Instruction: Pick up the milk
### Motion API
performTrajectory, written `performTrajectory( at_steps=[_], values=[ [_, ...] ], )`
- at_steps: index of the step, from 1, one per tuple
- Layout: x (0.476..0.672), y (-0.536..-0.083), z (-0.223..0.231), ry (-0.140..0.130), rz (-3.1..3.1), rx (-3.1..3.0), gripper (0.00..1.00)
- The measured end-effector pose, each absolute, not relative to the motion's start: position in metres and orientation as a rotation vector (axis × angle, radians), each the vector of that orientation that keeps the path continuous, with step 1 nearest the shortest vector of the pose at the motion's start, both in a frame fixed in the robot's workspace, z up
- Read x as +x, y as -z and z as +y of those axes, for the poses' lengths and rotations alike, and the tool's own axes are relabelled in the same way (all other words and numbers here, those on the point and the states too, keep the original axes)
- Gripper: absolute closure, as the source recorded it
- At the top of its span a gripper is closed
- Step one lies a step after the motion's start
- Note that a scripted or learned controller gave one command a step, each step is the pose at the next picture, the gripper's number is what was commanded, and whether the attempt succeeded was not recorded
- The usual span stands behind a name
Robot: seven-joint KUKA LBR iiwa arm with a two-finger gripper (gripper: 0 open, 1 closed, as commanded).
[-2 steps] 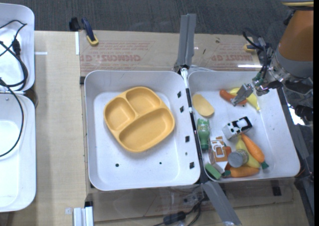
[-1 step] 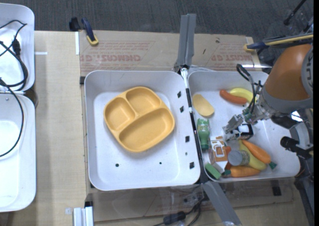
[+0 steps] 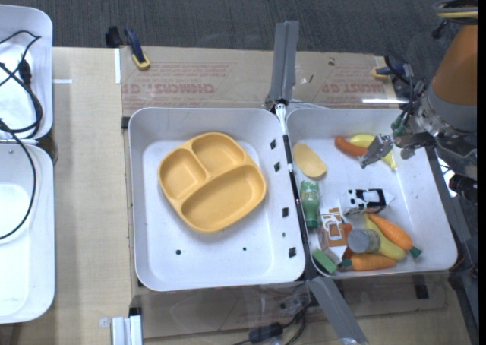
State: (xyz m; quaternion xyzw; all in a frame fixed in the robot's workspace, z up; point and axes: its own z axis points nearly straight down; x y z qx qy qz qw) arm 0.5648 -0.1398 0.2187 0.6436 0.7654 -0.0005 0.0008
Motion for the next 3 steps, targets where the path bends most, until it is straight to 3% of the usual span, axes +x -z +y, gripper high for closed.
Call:
performTrajectory(
  at_steps=[1, 2, 3],
  values=[
    [0.525, -0.101, -0.141, 0.001, 2.497, 1.907, 0.0],
    [0.526, -0.099, -0.121, 0.006, 2.528, 1.811, 0.0],
    [0.526, -0.106, -0.115, 0.0, 2.541, 1.811, 1.0]
  ],
)
